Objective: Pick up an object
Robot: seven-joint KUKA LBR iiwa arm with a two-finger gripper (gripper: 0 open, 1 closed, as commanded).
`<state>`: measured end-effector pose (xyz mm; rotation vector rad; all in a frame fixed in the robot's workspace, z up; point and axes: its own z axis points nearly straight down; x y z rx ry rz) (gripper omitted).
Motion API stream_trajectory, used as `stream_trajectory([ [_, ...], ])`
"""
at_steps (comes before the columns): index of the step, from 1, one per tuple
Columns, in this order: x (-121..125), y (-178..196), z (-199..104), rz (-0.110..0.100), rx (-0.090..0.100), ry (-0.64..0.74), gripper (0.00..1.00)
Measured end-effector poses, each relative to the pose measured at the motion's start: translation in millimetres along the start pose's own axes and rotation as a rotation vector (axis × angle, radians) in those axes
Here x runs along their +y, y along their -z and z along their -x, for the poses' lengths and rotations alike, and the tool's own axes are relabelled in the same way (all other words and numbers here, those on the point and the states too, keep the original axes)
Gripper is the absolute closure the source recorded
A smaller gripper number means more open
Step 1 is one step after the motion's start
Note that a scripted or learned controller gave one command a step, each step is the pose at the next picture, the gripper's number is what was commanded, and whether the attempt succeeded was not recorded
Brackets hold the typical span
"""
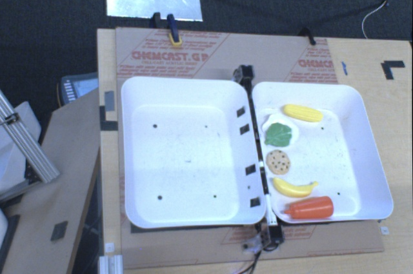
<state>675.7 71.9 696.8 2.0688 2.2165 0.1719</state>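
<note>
Looking down, I find every candidate crowded along the right white plastic bin [361, 137]'s inner wall: yellow corn cob [302, 113], green leafy piece [279, 135], round speckled cookie [278, 162], yellow banana [293, 187], red-orange carrot [310, 207]. My gripper's state I cannot tell.

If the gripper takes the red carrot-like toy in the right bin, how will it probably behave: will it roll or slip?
The red toy looks smooth and rounded, so it may roll or slip if pinched off-centre. It looks like hard plastic, probably stiff and light. It lies close against the right bin's front wall, with the banana just behind, so a push may wedge it there.
</note>
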Motion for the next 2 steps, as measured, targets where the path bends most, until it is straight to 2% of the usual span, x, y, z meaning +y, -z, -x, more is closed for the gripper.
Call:
stream_trajectory([
  [2, 8.0, 23.4, -0.9, 0.075, 0.003, 0.010, 1.00],
])
